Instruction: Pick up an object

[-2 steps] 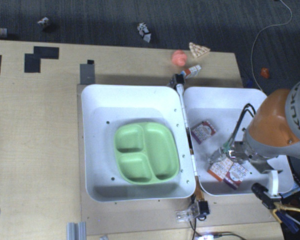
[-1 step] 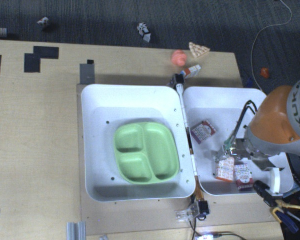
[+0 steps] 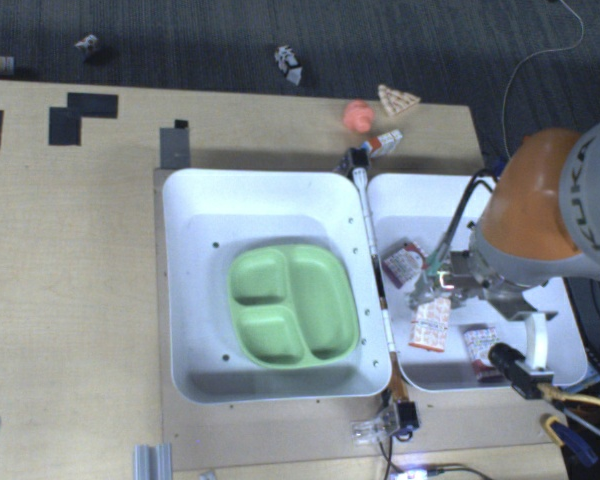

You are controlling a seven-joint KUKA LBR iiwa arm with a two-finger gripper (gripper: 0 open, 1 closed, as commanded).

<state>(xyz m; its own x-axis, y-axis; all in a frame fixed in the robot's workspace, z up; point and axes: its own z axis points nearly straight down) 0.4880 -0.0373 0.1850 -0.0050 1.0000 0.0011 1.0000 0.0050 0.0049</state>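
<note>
My gripper [image 3: 438, 282] hangs over the middle of the right bin [image 3: 570, 313], with the grey arm and its orange band behind it to the right. Just below the gripper lies a white and red packet [image 3: 430, 326]. To its upper left rests a dark red and silver packet [image 3: 402, 263]. A smaller red and white packet [image 3: 478, 342] lies near the bin's front wall, partly under the wrist. Nothing shows as held by the gripper.
In the left bin [image 3: 195, 218] lies a green divided plate [image 3: 292, 303]. Behind the bins on the bench are a pink ball [image 3: 358, 116], a pizza-slice toy [image 3: 398, 99] and a small tube [image 3: 382, 144]. The rim between the bins runs just left of the packets.
</note>
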